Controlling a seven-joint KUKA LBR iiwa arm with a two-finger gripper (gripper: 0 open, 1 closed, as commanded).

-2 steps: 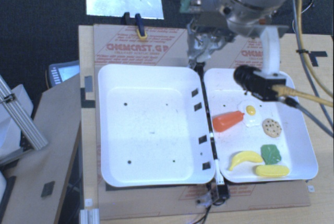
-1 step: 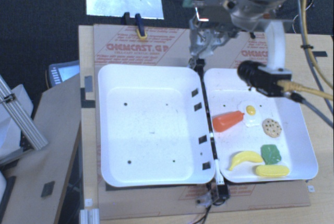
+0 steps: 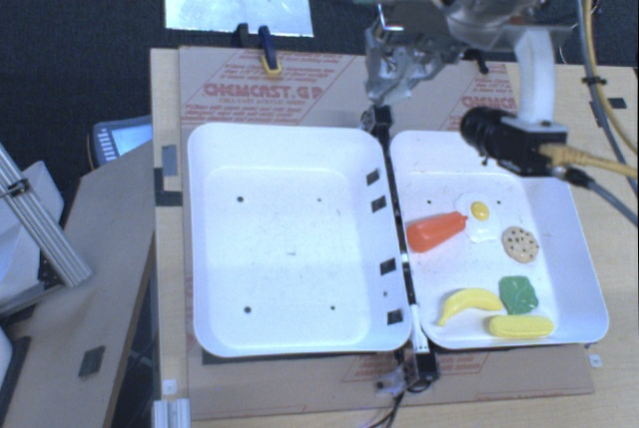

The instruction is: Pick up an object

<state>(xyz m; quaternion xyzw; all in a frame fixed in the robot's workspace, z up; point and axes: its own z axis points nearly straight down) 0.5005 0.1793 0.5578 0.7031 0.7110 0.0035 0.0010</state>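
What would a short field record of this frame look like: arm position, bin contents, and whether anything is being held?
arm: gripper above the far rim, near the divider between the bins
held object: none seen at the gripper
right bin: carrot, fried egg, cookie, banana, green piece, yellow piece
left bin: bare white floor with a few dark dots
item contact: green piece touches yellow piece; carrot tip meets egg
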